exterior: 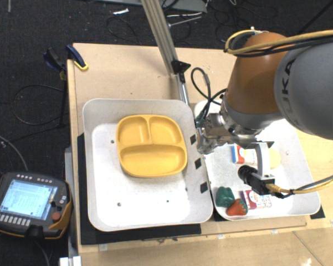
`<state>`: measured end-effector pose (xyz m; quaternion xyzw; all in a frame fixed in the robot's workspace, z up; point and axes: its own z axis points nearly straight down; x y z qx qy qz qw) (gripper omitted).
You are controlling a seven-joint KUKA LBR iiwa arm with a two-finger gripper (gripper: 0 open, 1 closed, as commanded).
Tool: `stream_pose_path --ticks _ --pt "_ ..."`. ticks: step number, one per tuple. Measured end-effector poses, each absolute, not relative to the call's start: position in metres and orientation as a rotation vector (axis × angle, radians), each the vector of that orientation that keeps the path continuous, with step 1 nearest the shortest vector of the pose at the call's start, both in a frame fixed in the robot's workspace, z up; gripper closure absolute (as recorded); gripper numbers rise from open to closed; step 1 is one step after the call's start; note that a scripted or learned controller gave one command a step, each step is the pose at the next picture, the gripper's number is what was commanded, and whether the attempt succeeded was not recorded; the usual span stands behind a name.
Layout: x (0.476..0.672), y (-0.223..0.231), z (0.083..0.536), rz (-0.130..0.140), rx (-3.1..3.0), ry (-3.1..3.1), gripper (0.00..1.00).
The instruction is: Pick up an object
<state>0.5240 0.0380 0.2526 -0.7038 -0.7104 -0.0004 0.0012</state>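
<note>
The gripper (210, 140) hangs over the right bin's (299, 206) left edge; I cannot tell its grip. It may strike the rim, missing the green toy (225, 195).

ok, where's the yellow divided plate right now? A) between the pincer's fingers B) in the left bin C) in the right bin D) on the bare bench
B: the yellow divided plate lies flat in the left bin, apart from the arm working over the right bin.
</note>
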Motion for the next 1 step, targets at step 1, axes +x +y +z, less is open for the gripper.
stream_pose_path --ticks 1 --pt "0.5163 0.0907 0.2564 -0.001 -2.210 -2.231 1.00"
